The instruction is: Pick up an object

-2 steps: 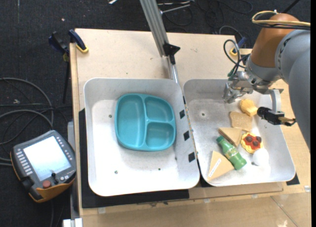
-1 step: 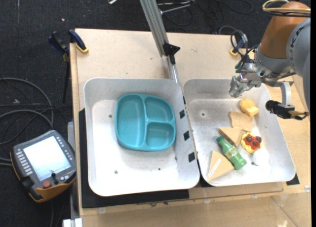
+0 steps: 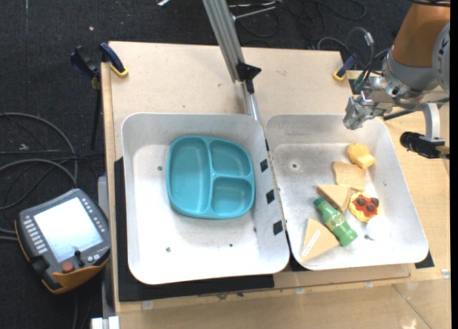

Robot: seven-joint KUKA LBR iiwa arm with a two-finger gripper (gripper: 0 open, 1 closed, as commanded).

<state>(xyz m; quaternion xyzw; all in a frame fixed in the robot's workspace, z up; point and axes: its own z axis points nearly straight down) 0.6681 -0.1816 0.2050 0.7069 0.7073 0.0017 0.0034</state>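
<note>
Evidently the gripper point(image 3: 356, 118) hangs over the right bin's point(image 3: 401, 252) far rim with nothing between its fingers, so no pick has begun. Whether the jaws stand spread or pressed together I cannot tell. Nearest below them lies a yellow block point(image 3: 361, 155); farther off cluster bread slices point(image 3: 348, 174), a green bottle point(image 3: 335, 221), and a pizza toy point(image 3: 365, 206).

Reaching in from the right, orange band up near the frame's corner, grey wrist angling down and leftward, gripper point(image 3: 356, 116) hanging at its end, pointing downward, nothing visibly between it.
</note>
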